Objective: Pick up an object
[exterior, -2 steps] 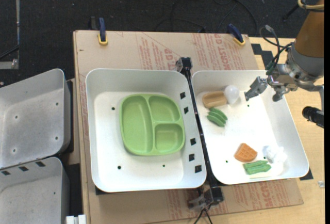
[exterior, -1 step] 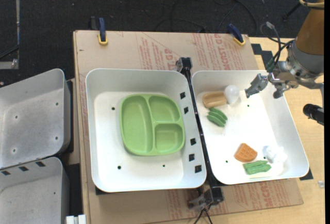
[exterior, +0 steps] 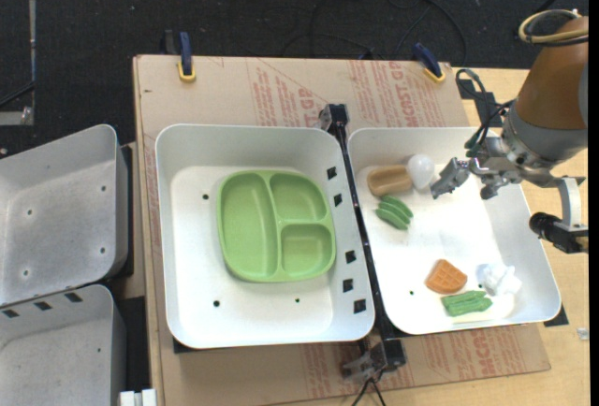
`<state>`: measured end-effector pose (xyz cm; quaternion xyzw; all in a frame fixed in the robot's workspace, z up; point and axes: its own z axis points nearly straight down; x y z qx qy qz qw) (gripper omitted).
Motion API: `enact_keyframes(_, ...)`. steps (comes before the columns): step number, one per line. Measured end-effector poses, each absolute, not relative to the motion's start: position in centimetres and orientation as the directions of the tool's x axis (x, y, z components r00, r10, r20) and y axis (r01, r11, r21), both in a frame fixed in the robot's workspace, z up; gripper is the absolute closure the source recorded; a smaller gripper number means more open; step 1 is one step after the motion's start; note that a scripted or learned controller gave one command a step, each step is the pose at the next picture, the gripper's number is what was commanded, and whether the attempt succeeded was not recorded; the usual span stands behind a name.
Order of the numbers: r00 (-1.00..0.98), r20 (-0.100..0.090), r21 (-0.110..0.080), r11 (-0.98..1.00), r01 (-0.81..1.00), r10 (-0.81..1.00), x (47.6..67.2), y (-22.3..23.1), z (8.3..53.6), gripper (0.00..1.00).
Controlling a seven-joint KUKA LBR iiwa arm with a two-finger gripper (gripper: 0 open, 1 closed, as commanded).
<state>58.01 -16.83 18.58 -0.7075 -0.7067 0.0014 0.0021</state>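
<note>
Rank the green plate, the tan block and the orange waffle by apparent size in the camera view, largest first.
1. green plate, far the largest.
2. tan block and orange waffle look about alike, so no ranking between them.

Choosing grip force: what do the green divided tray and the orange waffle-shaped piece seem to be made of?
The green divided tray looks like moulded plastic: even colour, smooth rounded compartment walls, a soft matte sheen. The orange waffle-shaped piece is probably toy plastic or rubber: uniform colour with a grid texture, too small to tell which.
</note>
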Motion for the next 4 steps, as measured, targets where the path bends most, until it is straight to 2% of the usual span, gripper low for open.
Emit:
enact_keyframes(2, 0.001, 0.000, -0.003, -0.001, 1.000, 1.000, 57.9, -15.9, 9.0, 0.00)
enact_keyframes(3, 0.001, 0.000, 0.001, -0.001, 1.000, 1.000, 58.0, -15.9, 10.2, 1.00)
enact_keyframes(4, -0.003, -0.001, 0.004, 0.003, 1.000, 1.000, 57.6, -15.0, 15.3, 1.00)
